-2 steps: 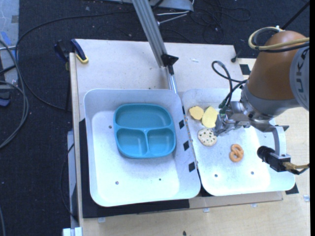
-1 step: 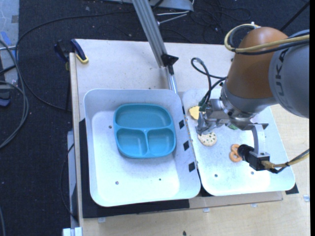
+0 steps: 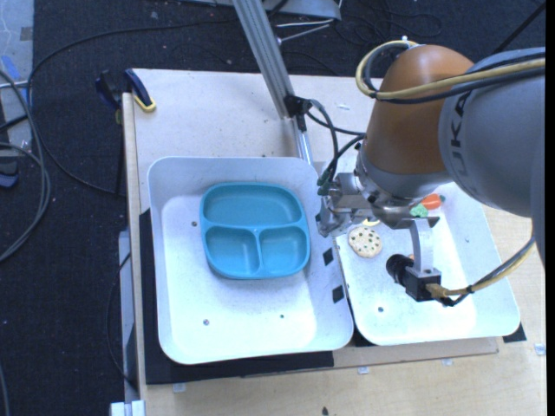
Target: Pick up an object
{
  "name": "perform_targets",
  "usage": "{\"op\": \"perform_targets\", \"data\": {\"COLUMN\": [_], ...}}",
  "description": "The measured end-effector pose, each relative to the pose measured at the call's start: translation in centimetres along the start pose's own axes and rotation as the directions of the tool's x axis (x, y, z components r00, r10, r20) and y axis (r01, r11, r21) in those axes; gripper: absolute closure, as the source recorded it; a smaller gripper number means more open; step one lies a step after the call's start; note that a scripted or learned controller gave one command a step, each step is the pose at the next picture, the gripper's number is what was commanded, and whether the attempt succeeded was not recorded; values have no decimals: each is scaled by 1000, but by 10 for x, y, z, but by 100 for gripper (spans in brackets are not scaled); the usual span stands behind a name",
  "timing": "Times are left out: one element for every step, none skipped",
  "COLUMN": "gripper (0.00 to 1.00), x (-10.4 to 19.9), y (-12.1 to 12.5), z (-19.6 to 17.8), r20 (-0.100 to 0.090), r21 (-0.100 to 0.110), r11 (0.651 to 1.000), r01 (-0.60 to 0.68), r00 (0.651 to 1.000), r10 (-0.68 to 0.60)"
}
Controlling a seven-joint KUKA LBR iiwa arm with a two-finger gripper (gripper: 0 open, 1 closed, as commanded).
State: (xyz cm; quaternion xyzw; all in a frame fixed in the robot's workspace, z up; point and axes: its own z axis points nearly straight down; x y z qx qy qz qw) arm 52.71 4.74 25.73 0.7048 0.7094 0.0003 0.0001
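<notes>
1. Tool (image 3: 328, 215) is hovering at the shared rim between the left bin (image 3: 173, 232) and the right bin (image 3: 486, 310); dropping here is risking a hit on the wall and a close on nothing
2. Cookie (image 3: 365, 242) is lying flat in the right bin at 4 o'clock from the tool, near but apart; being thin, it is likely sliding or getting pushed rather than lifted
3. Blue plate (image 3: 256, 230) is sitting in the left bin at 9 o'clock from the tool; being wide and shallow, a rim grab is risking a tilt and drop
4. Orange piece (image 3: 427, 204) is peeking out at 2 o'clock from the cookie, partly hiding under the arm (image 3: 416, 120)
5. Wrist is blocking the tool, so I am not telling how far open it is; nothing is showing as held, and contact with the rim is staying unclear
</notes>
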Motion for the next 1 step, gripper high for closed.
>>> {"op": "perform_targets", "data": {"gripper": [100], "x": [47], "y": [15], "z": [14], "r20": [1], "r21": [-1], "r11": [1000], "r01": [-3], "r00": [1000], "r10": [3]}}
